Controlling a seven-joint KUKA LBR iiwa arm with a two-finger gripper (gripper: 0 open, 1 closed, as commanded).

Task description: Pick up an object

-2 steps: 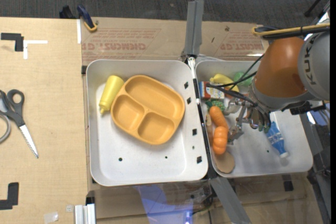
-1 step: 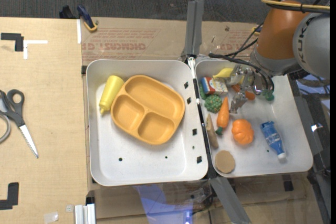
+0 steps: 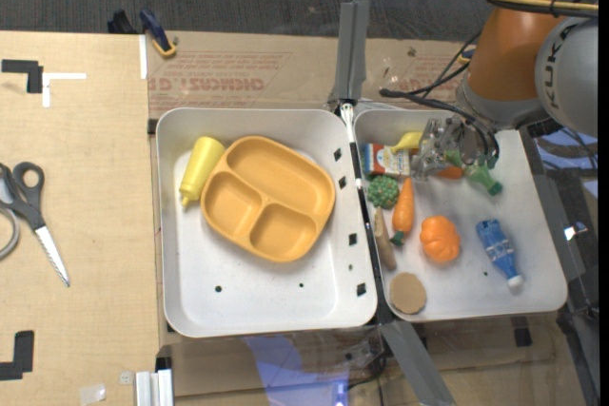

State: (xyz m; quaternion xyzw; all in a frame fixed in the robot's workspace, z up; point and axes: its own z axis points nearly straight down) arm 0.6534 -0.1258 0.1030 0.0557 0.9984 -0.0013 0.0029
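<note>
My gripper [image 3: 440,157] hangs low over the back of the right bin [image 3: 533,204], its metal fingers down among the toys there. Right beside it lie a red-and-white carton [image 3: 388,161], a yellow banana [image 3: 408,142] and a green-stemmed toy [image 3: 483,178] with an orange part against the fingers. Further forward in the same bin sit a broccoli [image 3: 383,192], a carrot [image 3: 403,208], an orange pumpkin [image 3: 440,239], a blue bottle [image 3: 499,251], a wooden stick [image 3: 384,242] and a brown round disc [image 3: 408,293]. Whether anything sits between the fingers is hidden.
The left bin [image 3: 190,290] holds an orange divided plate [image 3: 265,198] and a yellow bottle [image 3: 199,169]. Scissors [image 3: 33,214] lie on the bench at far left. A grey divider post [image 3: 350,52] rises between the bins at the back.
</note>
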